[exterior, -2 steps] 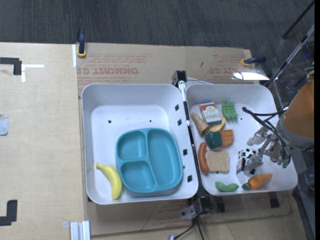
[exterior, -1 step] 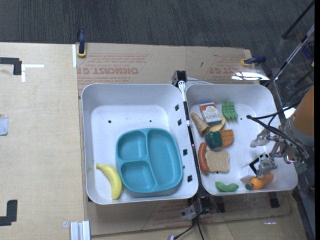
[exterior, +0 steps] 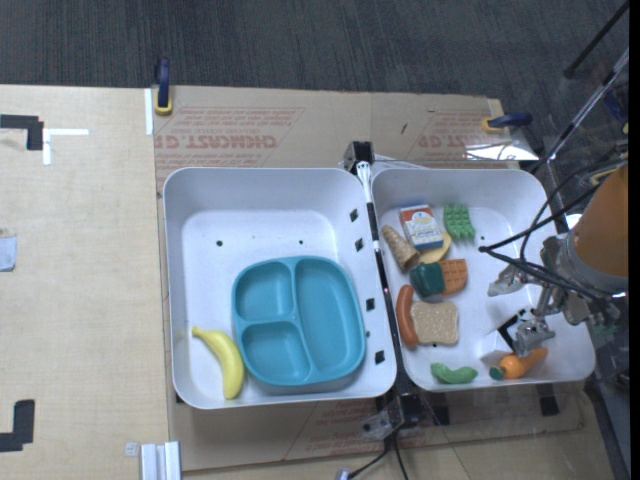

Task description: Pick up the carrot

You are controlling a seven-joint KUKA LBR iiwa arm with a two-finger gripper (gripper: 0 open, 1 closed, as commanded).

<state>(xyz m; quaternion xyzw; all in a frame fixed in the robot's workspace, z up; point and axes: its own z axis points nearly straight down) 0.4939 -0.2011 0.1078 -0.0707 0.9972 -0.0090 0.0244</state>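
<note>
Gripper (exterior: 527,336) at carrot (exterior: 518,364) — cardboard (exterior: 230,133) lettering mirrored, unreadable.

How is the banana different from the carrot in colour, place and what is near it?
The banana is yellow; the carrot is orange with a green end. The banana lies in the left bin, beside the blue divided plate; the carrot lies in the right bin, at its near right corner, just under the gripper. Both are toy foods resting on a bin floor.
</note>
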